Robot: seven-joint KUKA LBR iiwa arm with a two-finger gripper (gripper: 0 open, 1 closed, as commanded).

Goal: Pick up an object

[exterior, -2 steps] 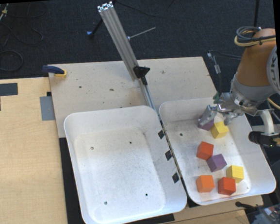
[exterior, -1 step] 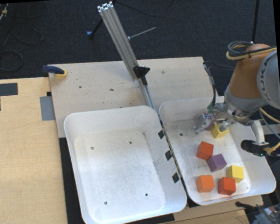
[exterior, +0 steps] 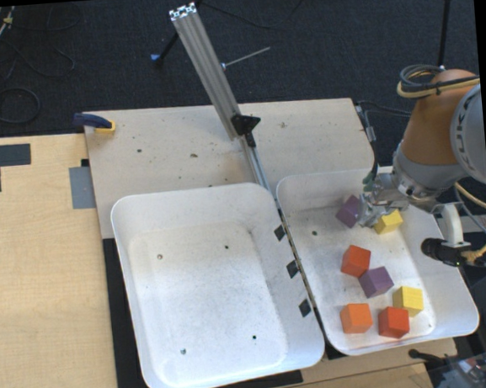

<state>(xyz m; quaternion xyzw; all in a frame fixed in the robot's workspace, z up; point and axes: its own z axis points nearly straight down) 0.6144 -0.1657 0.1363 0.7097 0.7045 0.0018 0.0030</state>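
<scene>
Seven cubes, one crowded grasp at the far end of the right bin

Seven small cubes lie in the right bin (exterior: 457, 318), and the step in hand looks like closing on one of the two farthest from the camera.

Nearest the camera sits a row of three: an orange cube (exterior: 355, 318), a red cube (exterior: 394, 322) and a yellow cube (exterior: 409, 299) touching or just beside the red one. Behind them rests a purple cube (exterior: 376, 281), and just beyond that a red-orange cube (exterior: 355, 261). These five are well apart from the tool and should stay undisturbed.

Farther back, the gripper (exterior: 378, 206) is down low in the bin between a second purple cube (exterior: 349, 213) on its left in the picture and a second yellow cube (exterior: 388, 221) just in front of it. Both cubes seem to touch or nearly touch the tool, but the wrist hides the fingertips, so I cannot tell whether the hand is spread or closed, nor whether either cube lies between the fingers.

To do this well, I judge the fingers should straddle one cube squarely on two flat faces, not a corner, with the neighbour left outside the jaws. Closing on both at once would likely squeeze one out sideways. A straight lift, slow at first, would show whether the hold is good.

Beyond the bins, the left bin (exterior: 137, 240) and the slanted metal pole (exterior: 211, 69) play no part.
</scene>
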